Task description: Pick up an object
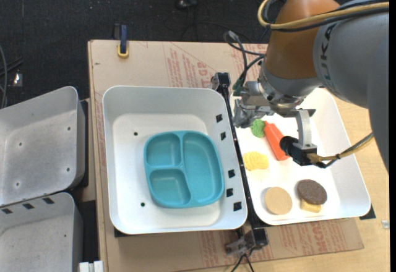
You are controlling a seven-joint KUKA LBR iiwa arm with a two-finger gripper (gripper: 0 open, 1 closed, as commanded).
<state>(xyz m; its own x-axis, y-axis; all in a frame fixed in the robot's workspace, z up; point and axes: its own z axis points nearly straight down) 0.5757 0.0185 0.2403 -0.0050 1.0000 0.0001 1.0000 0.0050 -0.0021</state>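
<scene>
I'm looking down on the two white bins, and the arm point(322, 36) hangs over the right bin point(346, 141), its orange band bulking large above the wrist. The gripper point(263, 117) sits low at the bin's upper left, just above the green toy vegetable point(258, 128) and the top end of the orange carrot point(276, 140); whether it is spread or pressed together I cannot tell, as the wrist housing covers it from here. My candidates all lie in this right bin: the green piece and carrot touching each other beside the bin's left wall, a yellow ridged piece point(255, 161) just below them, then a tan round cookie point(278, 200) and a brown round one point(311, 191) with a yellow chunk point(311, 205) at its lower edge, near the front. The left bin point(124, 110) carries a teal divided plate point(184, 168), well apart from the action. To do this well, I'd say commit to one target, since green and carrot are crowded together and close to the wall. I'd centre over the carrot's middle, turn the wrist across its narrow width, and come down straight. The risk, to my eye, is nudging the green piece or catching the wall.
</scene>
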